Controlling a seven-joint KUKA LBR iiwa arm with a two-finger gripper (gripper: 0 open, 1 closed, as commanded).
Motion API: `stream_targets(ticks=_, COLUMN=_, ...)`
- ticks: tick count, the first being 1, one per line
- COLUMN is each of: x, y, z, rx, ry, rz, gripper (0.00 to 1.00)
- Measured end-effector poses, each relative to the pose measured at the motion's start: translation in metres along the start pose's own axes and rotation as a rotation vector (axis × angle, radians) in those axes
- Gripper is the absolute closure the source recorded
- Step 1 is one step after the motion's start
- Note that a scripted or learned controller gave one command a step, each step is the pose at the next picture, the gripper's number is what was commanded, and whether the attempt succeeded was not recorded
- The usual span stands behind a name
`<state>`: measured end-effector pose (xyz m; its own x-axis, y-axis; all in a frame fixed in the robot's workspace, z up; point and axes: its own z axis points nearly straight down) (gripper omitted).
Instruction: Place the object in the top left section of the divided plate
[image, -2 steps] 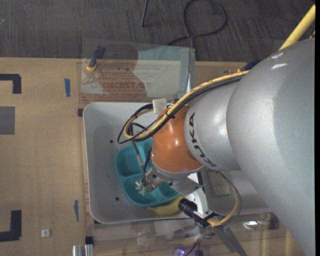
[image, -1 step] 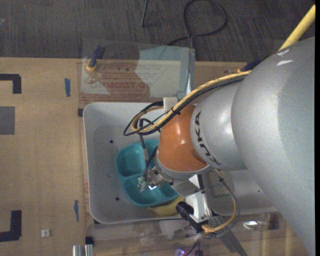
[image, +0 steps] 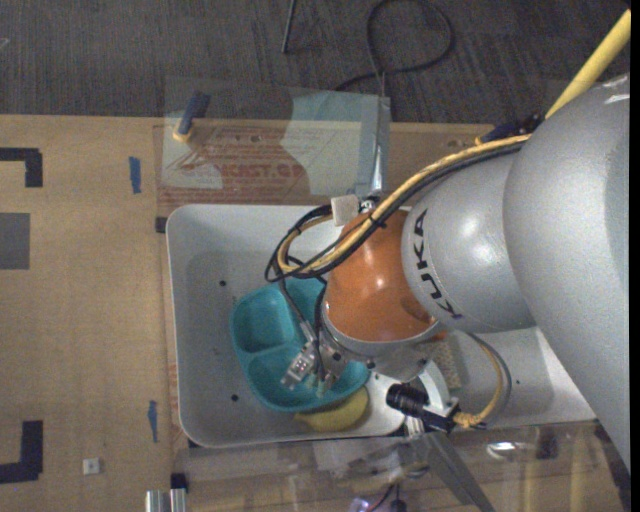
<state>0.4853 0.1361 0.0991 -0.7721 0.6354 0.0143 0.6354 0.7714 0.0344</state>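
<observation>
The arm (image: 520, 230) reaches over the teal plate (image: 262, 330).
The gripper (image: 308, 372) is above the plate; whether it is wide or narrow I cannot tell. A yellow object (image: 340, 412) lies beside.

One white bin (image: 195, 300) in clear sight, the second hidden under the arm. One teal divided plate (image: 262, 340) with three sections showing, partly covered. One yellow object (image: 340, 413) at the plate's lower edge, shape unclear. One grey arm (image: 520, 230) with one orange band (image: 375, 295). One gripper (image: 312, 372). Three blue tape strips (image: 135, 175) on the bench.
</observation>
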Motion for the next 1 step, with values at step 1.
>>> stream_targets(ticks=1, x=0.0000, y=-0.0001, z=0.0003, rx=0.000, ry=0.000, rz=0.000, gripper=0.00)
